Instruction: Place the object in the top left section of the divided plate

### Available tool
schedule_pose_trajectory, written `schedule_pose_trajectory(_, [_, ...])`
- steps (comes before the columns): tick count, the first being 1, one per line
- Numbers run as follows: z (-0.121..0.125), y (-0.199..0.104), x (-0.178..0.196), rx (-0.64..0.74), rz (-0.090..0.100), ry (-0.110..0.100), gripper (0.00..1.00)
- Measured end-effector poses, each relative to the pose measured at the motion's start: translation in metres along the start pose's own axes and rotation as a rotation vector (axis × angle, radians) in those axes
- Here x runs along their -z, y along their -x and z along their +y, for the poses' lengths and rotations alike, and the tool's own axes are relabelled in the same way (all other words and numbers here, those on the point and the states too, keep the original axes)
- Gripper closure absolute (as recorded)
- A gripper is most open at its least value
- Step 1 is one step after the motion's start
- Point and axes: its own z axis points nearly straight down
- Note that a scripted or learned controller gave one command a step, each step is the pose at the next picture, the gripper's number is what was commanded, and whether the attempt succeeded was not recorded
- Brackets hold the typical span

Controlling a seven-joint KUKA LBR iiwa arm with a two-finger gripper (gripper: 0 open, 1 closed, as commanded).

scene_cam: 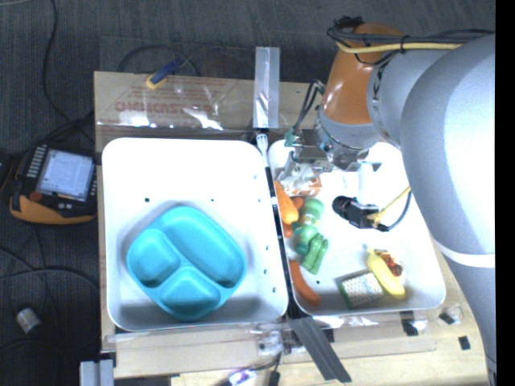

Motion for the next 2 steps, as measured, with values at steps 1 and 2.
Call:
schedule_pose_trajectory(1, [0.052, 0.018, -0.003, 0.428, 0.001, 0.011, 1.0])
schedule_pose_trajectory(2, [0.049, 0.051, 0.029, 1.042, -0.002, 0.016, 1.0])
